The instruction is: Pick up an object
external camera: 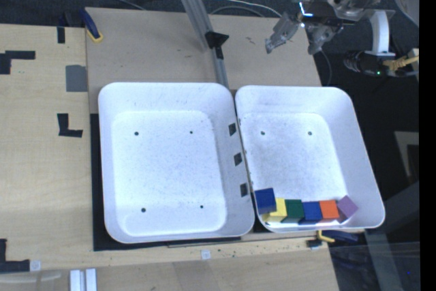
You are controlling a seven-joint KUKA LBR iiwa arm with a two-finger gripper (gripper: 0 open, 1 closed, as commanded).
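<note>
Row of small blocks sits packed against the near wall of the right bin (354,146), well below and nearer the camera than the fingers: blue block (264,200), yellow block (278,210), green block (293,208), a second blue block (312,210), orange block (328,209), purple block (347,206). They touch one another in a line, probably crowded there by the sloped wall, which leaves little room for a finger on the wall side. Left bin (109,146) lies off to the fingers' far side. Gripper (297,36) hangs above the bench beyond the right bin's far rim; fingers spread apart, nothing between them. Judgement: pick not yet begun; the purple block at the end looks most reachable.
</note>
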